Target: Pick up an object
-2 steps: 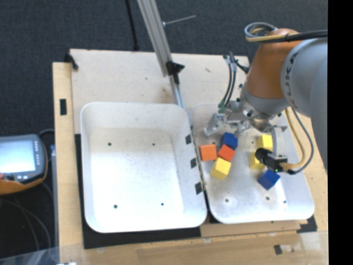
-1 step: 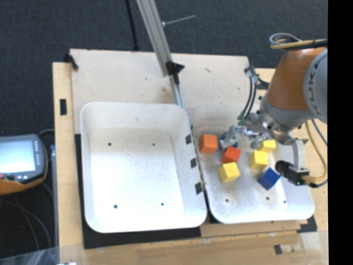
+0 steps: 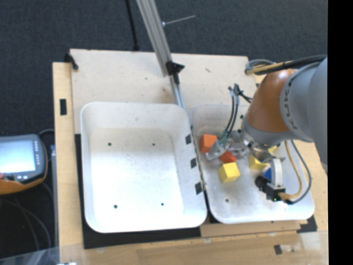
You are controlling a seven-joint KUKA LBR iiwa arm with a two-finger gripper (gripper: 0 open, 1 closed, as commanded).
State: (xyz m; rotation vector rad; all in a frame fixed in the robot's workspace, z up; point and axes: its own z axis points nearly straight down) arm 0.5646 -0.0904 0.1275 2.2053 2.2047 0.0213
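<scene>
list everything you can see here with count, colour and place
bins: 2, white, side by side on the bench; the right one lies under the arm
orange block: 1, orange, right bin, near its left wall
red block: 1, red, right bin, just right of and below the orange one
yellow cube: 1, yellow, right bin, just below the red block
second yellow piece: 1, yellow, right bin, partly hidden under the wrist
blue piece: 1, blue, right bin, mostly hidden
metal rail: 1, silver, slanting from the top to between the bins
screen device: 1, grey, left edge
arm: 1, grey with orange band, from the right
pincer: 1, metal, among the blocks
</scene>
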